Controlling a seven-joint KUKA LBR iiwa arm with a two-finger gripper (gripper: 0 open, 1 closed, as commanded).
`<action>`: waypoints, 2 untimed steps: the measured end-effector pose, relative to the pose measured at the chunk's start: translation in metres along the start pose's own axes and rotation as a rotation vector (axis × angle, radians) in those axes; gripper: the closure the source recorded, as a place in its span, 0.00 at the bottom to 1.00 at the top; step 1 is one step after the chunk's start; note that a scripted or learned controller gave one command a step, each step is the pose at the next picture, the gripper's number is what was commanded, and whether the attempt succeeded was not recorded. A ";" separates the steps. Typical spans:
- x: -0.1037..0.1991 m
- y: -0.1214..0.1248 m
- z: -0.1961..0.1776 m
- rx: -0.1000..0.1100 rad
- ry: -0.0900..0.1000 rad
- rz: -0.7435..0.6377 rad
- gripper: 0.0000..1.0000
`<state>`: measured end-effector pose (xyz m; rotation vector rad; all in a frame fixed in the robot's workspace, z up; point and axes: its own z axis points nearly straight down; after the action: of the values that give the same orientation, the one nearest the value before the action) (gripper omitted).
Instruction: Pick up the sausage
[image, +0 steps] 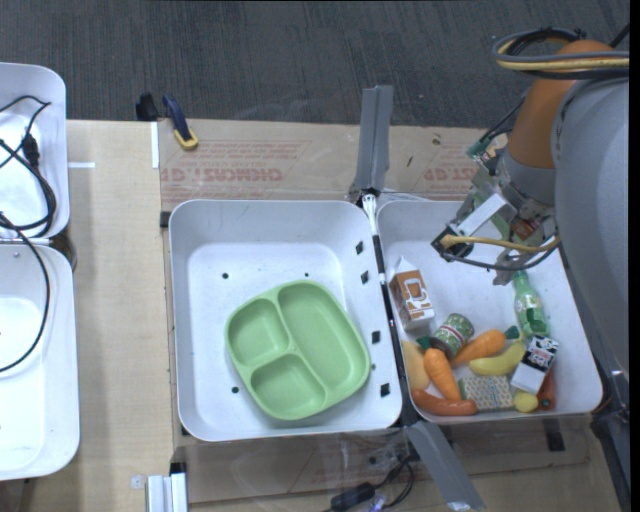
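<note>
The sausage (445, 405), a reddish-brown link, lies along the front wall of the right bin (580, 400), under an orange carrot (439, 370) and beside a tan cracker (487, 392). My gripper (510, 266) hangs over the back half of the right bin, well behind the sausage and apart from it. It sits just above the top of a green bottle (528, 308). Nothing can be seen held in it.
The right bin also holds a small brown-and-white carton (412, 298), a green can (453, 333), a second carrot (482, 345), a banana (500, 361) and a white box (534, 367). A green divided plate (297, 348) lies in the left bin (200, 260).
</note>
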<state>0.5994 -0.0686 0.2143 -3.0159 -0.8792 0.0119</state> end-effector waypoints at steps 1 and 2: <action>0.011 -0.003 0.019 0.001 -0.001 0.002 0.00; -0.033 0.018 0.126 0.002 0.001 0.075 0.00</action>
<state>0.5804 -0.1020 0.0890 -3.0452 -0.7646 0.0111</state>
